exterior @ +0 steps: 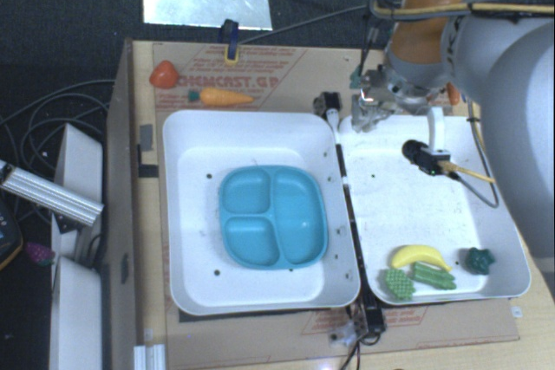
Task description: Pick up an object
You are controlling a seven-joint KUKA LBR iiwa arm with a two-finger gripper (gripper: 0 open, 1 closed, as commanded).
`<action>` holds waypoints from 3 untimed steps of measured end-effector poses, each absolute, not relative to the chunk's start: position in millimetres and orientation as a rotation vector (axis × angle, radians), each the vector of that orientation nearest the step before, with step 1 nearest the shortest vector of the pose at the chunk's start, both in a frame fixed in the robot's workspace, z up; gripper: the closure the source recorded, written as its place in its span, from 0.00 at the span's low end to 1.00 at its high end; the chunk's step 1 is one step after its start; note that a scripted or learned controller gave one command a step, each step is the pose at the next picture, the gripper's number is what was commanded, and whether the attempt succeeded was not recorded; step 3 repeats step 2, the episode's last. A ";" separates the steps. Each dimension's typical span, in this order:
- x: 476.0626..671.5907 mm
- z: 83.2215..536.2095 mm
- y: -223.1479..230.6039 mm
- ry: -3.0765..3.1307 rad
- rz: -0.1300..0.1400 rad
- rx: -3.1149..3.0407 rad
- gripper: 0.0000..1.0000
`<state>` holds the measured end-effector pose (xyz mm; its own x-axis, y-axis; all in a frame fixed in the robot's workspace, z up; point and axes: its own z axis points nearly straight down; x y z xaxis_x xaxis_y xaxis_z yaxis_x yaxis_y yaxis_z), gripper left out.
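Camera view, arm: I see the jaws (pixel 368 110) over the right bin's (pixel 507 225) far-left corner; how far open, I cannot tell.
Right bin: banana (pixel 420 256), green pieces (pixel 414 278) and dark green piece (pixel 478 259) along the near wall.
Left bin (pixel 186 212): blue divided plate (pixel 271 216).
Worktop (pixel 286 69): carrot (pixel 220 97), tomato (pixel 164 74).

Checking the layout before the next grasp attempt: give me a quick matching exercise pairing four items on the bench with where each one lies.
Things:
1. blue divided plate
2. yellow banana
3. orange carrot
4. dark green toy

Places:
A. on the cardboard behind the left bin
B. near corner of the right bin, far right
C. middle of the left bin
D. near edge of the right bin, beside the green vegetables

Pairs: 1-C, 2-D, 3-A, 4-B
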<state>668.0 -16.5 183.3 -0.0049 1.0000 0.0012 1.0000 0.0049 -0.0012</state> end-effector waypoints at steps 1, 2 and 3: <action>657.5 243.4 -53.7 -2.226 -0.004 -2.222 1.00; 668.5 183.8 2.3 -2.226 -0.001 -2.216 1.00; 668.5 183.8 2.3 -2.226 -0.001 -2.216 1.00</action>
